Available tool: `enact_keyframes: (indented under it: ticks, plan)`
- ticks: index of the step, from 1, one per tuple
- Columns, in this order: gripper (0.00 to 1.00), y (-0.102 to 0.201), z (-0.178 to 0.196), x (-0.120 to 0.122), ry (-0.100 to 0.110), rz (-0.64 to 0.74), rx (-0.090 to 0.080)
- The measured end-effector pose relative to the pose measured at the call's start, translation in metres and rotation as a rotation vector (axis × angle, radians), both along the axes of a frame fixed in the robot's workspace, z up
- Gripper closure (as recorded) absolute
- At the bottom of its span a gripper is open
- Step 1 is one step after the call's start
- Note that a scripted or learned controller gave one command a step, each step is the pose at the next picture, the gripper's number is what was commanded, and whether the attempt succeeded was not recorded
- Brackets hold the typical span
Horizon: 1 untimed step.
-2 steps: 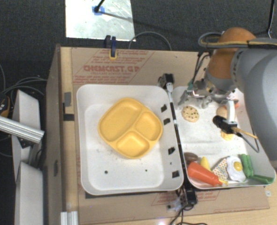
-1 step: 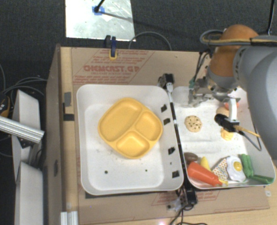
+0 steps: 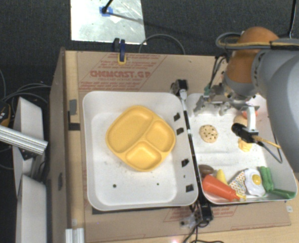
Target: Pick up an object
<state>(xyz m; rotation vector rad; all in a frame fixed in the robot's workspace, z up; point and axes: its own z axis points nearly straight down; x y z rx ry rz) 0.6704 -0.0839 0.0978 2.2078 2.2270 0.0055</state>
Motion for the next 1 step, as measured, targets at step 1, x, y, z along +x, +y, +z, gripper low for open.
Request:
enact_keyframes:
  ticks: [1]
  plan:
    - [0.0,-0.0129,-0.0144,-0.0484,0.01,-0.009,0.001]
